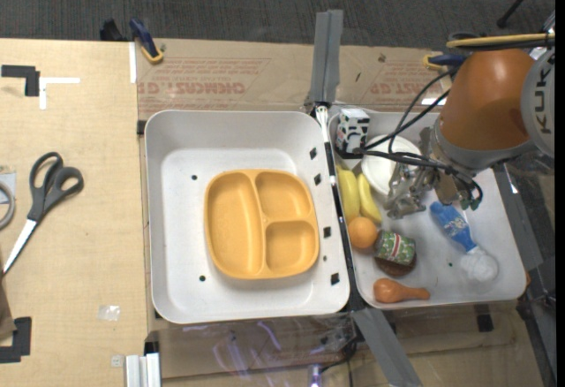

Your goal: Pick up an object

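Note:
My gripper point(402, 198) hangs low over the middle of the right bin point(508, 284), its metal fingers pointing down-left near the white bowl point(381, 166). Beside it lie two yellow bananas point(357, 194), an orange point(362, 232), a dark jar with a green label point(395, 251) and an orange gourd-shaped toy point(399, 291). A blue-and-white bottle point(459, 231) lies to the gripper's right. A black-and-white cube point(353, 129) stands at the bin's far left corner. Nothing shows clearly between the fingers.
The left bin point(168, 226) holds a yellow divided plate point(261, 223). Scissors point(40, 195) lie on the wooden bench at the left. A grey bar point(325, 58) runs up from between the bins. Cables hang from the arm's wrist point(485, 107).

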`<state>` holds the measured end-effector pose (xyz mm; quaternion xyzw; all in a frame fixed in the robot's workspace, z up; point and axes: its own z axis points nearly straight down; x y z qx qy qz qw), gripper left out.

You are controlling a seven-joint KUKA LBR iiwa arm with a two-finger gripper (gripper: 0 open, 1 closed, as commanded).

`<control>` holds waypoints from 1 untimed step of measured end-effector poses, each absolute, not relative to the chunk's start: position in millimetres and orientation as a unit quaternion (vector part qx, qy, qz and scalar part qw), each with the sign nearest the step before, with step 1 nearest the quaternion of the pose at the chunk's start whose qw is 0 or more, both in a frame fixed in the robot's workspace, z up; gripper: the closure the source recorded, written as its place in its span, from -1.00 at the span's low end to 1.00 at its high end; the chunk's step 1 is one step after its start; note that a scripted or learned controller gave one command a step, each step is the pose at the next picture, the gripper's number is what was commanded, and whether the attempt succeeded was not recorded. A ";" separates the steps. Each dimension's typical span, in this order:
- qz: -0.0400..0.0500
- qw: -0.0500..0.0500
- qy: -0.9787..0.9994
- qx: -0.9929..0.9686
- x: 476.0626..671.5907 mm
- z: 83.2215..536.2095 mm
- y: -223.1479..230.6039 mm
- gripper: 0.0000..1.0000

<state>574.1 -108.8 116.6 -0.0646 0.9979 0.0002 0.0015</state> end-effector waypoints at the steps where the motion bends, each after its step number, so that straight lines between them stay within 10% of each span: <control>1: -0.001 0.003 0.982 -0.189 589.0 276.8 -168.4 1.00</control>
